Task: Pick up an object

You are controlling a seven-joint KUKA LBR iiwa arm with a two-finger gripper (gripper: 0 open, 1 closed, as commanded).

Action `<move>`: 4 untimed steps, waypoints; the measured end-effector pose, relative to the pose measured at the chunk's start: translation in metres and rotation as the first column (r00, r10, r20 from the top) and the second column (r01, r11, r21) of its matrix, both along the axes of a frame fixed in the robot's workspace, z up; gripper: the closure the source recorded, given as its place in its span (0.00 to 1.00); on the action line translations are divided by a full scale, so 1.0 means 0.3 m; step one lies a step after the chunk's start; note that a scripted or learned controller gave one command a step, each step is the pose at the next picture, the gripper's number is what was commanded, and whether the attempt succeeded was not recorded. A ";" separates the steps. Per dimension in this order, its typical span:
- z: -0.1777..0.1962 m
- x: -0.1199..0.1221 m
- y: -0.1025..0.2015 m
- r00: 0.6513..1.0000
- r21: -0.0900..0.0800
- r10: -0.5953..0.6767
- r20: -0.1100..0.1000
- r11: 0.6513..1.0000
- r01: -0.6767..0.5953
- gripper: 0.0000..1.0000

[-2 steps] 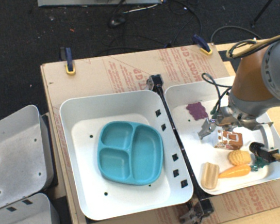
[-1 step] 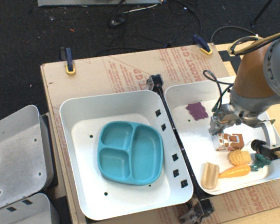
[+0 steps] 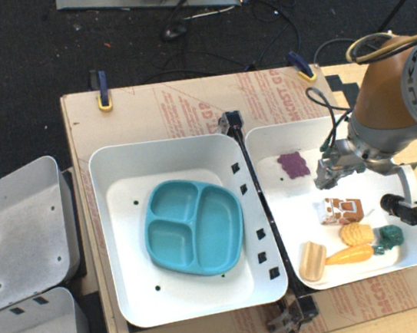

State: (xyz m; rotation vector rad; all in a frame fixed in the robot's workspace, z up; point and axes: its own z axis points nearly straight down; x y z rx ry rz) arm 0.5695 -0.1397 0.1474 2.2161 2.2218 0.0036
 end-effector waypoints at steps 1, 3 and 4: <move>0.213 0.014 -0.003 1.000 -0.001 0.000 0.003 1.000 0.000 1.00; 0.244 -0.030 0.197 1.000 0.004 0.006 -0.005 1.000 -0.006 1.00; 0.246 -0.034 0.372 1.000 0.003 0.006 -0.005 1.000 -0.006 1.00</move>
